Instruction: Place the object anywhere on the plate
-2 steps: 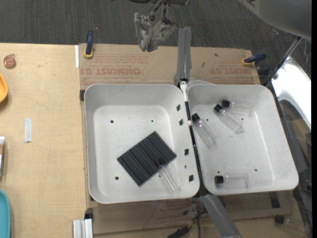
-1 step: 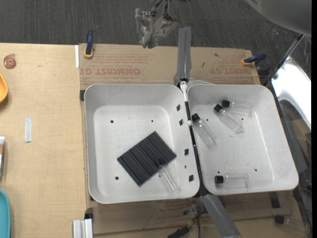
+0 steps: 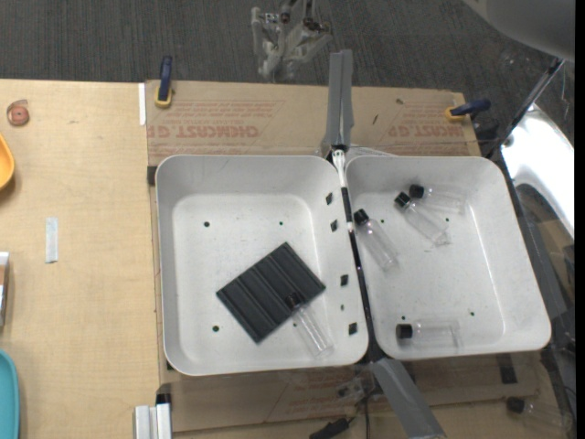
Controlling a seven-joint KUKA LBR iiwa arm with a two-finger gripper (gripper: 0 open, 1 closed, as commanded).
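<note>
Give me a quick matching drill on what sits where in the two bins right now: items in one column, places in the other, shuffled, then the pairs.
Items:
1. dark ribbed plate
2. vial partly on the plate
3. vial by the divider
4. vial lying alone

Places:
A. right bin, near edge
B. left bin, middle of the floor
C. right bin, left side beside the bin wall
D. left bin, cap end resting on the plate's near-right corner

Pairs: 1-B, 2-D, 3-C, 4-A
</note>
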